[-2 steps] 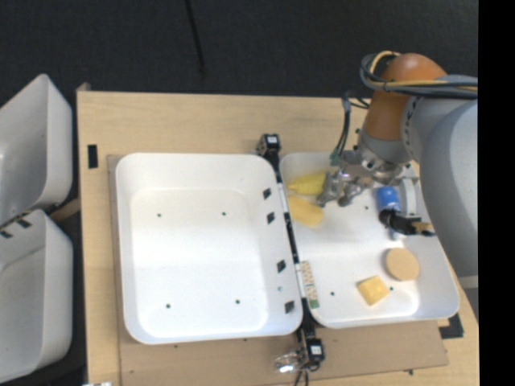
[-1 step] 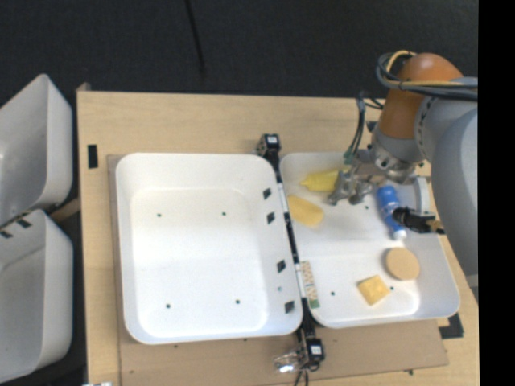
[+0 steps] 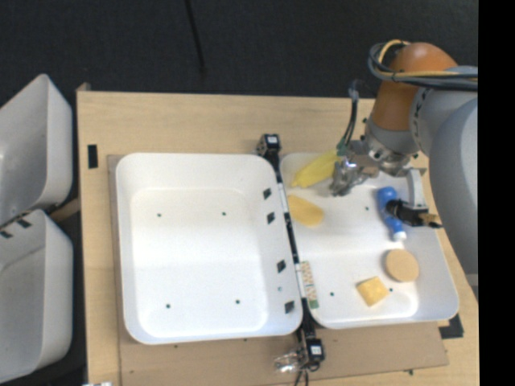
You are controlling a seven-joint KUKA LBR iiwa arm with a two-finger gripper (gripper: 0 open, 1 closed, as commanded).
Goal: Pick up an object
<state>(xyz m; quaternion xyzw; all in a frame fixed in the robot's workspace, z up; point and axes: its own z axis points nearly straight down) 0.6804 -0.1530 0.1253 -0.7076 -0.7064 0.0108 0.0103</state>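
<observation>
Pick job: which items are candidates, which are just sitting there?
Candidates, right bin:
yellow piece beside the hand
yellow wedge
blue object
tan disc
yellow cube

Just there:
left bin
right bin

Two white bins (image 3: 193, 248) sit on a pale wood table (image 3: 201, 107). The right bin holds a yellow banana (image 3: 315, 169), yellow wedge (image 3: 305, 211), yellow block (image 3: 372, 291), tan disc (image 3: 401, 266) and blue bottle (image 3: 389, 207).

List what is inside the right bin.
The right bin holds a long yellow piece, a yellow wedge, a blue object, a tan disc and a yellow cube. The gripper covers the floor beneath it.
</observation>
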